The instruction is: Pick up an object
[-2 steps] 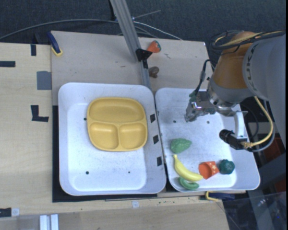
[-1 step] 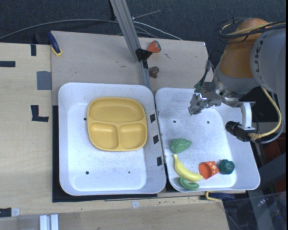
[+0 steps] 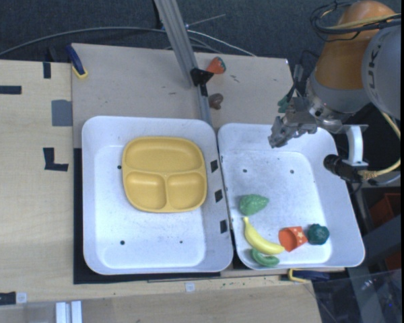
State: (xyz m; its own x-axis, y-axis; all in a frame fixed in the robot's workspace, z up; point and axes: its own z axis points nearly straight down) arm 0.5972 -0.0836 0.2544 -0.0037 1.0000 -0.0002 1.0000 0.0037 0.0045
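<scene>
Banana [image 3: 261, 239] (right bin [image 3: 337, 200]), well apart from fingers [image 3: 281, 138]

From my remote station, I see the grey arm [image 3: 380, 59] reaching in from the right, its orange band [image 3: 353, 42] showing bright above the wrist. The wrist angles down and to the left, carrying the gripper [image 3: 281, 137] low at the end of the reach. Dark cables loop beside the wrist. I cannot make out the gripper's state.
</scene>
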